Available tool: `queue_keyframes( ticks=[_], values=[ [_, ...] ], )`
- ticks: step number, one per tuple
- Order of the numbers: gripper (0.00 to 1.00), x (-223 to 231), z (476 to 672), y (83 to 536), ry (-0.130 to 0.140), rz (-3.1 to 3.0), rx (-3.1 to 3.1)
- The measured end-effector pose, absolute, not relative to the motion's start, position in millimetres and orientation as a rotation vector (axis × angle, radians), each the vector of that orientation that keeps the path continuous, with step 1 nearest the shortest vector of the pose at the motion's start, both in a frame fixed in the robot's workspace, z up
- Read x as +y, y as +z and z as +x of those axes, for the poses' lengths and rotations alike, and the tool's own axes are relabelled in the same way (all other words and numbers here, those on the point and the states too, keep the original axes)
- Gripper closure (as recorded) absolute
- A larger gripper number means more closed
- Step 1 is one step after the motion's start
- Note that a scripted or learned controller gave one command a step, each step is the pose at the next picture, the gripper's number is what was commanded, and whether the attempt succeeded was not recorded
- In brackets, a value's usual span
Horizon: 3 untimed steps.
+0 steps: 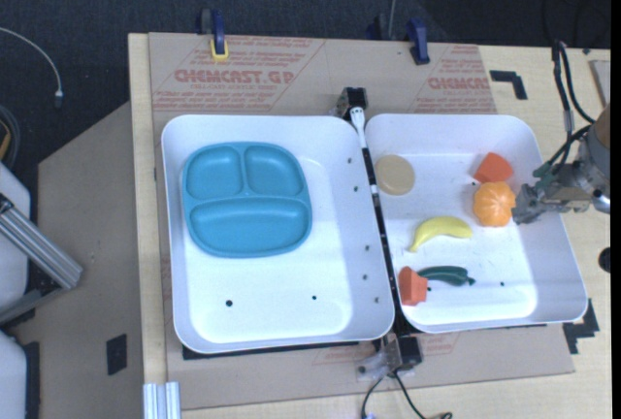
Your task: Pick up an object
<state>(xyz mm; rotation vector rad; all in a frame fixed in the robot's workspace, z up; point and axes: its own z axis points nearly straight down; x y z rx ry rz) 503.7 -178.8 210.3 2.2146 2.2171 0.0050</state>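
The right bin [543, 296] holds several toy foods. An orange [493, 204] sits near its right side, with a red-orange wedge [494, 167] just behind it. A yellow banana [440, 232] lies in the middle, and a tan round disc [395, 175] lies at the back left. A carrot with a dark green top [432, 279] lies near the front left. My gripper [532, 202] reaches in over the bin's right wall, low and close beside the orange's right side. Nothing shows between its fingers.
The left bin [330, 301] carries a blue divided plate [248, 199] in its back left part. Clamps [218, 34] and cables sit along the bench's far edge, and a cable runs down at the right near the arm [582, 184].
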Motion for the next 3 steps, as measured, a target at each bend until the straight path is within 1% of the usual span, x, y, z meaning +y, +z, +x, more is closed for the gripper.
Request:
queue_keyframes(
  ticks=[1, 2, 3],
  values=[
    [1.00, -178.6, 496.1, 258.9, 0.004, 2.215, 2.217],
    [1.00, -179.1, 497.4, 298.1, 0.004, 2.215, 2.218],
    [1.00, -128.1, 513.8, 293.4, 0.003, 2.214, 2.228]
  ],
)
